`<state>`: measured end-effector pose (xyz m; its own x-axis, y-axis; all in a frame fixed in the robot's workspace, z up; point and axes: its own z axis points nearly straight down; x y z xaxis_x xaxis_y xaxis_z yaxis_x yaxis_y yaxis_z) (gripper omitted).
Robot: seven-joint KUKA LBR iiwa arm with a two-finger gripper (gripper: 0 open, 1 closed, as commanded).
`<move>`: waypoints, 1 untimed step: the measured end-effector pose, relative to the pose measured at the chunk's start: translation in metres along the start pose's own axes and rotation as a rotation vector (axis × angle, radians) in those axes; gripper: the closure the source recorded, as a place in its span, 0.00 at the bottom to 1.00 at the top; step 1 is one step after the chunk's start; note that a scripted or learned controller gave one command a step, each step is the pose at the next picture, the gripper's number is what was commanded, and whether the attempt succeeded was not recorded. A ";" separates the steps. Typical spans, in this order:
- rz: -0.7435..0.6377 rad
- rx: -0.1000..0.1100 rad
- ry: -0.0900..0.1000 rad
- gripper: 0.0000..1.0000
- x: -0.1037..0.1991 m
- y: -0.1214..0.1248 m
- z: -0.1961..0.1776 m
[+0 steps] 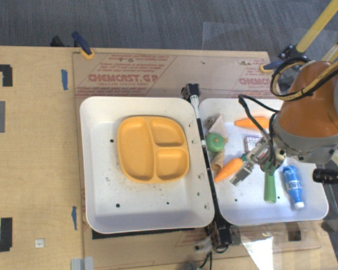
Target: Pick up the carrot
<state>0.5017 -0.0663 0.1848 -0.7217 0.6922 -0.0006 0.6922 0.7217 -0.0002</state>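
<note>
An orange carrot [227, 170] lies slanted in the right bin [312, 212], close to its left wall. My gripper [247, 166] is low over the bin at the carrot's upper right end, touching or almost touching it. The carrot still looks to be resting on the bin floor. The arm's grey and orange wrist [307, 114] covers the bin's upper right part. A second orange tapered piece [252, 122] lies at the back of the bin, partly under the wrist.
A green round item [216, 143] and a small tan piece [217, 163] sit just left of the carrot. A long green vegetable [269, 186] and a blue bottle [293, 187] lie right of the gripper. The left bin [96, 167] holds a yellow divided plate [153, 148].
</note>
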 end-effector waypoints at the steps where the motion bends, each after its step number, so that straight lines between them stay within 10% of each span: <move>1: 0.143 0.002 0.002 0.00 -0.038 -0.005 0.088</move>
<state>0.5257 -0.0967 0.0969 -0.6160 0.7877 0.0011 0.7877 0.6160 -0.0020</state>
